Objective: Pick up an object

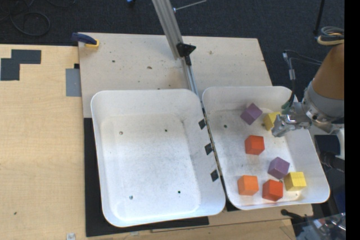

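The right bin [228, 105] holds several small blocks. A purple block [251, 113] lies near its back, with a yellow block [271, 120] just to its right. An orange-red block [254, 145] sits mid-bin. Toward the front lie a purple block [278, 167], a yellow block [295, 180], an orange block [247, 185] and a red block [273, 189]. My gripper [283, 125] reaches in from the right and hangs right beside the back yellow block, partly covering it. Nothing shows between its tips.
The left bin [101, 107] lies beside the right one, with black clips [208, 148] along the shared rim. A slanted aluminium bar [166, 14] rises behind the bins. A blue-and-yellow clamp [85, 39] rests on the bench's back left corner.
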Tool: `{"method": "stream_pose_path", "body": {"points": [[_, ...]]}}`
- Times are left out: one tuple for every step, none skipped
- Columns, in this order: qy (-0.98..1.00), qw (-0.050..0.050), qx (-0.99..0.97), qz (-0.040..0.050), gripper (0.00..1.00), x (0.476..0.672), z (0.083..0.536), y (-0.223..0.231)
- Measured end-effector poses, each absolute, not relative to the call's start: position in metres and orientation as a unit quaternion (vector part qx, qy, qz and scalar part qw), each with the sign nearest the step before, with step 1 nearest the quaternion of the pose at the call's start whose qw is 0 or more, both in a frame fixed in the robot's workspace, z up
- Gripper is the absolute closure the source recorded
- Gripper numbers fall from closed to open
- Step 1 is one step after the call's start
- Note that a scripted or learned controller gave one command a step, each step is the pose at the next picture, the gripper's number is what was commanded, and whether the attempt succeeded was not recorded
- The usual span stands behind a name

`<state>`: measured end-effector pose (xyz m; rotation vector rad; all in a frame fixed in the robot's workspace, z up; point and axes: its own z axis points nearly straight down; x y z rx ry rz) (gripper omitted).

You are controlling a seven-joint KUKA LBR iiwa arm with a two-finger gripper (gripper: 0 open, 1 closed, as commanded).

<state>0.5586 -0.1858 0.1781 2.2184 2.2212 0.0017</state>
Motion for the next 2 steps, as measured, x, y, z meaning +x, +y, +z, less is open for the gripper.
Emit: {"method": "stream_pose_path", "body": {"points": [[0.708,0.002,0.706,0.0008,1.00,0.559,0.231,-0.187],[0.708,0.002,0.706,0.0008,1.00,0.560,0.283,-0.188]]}}
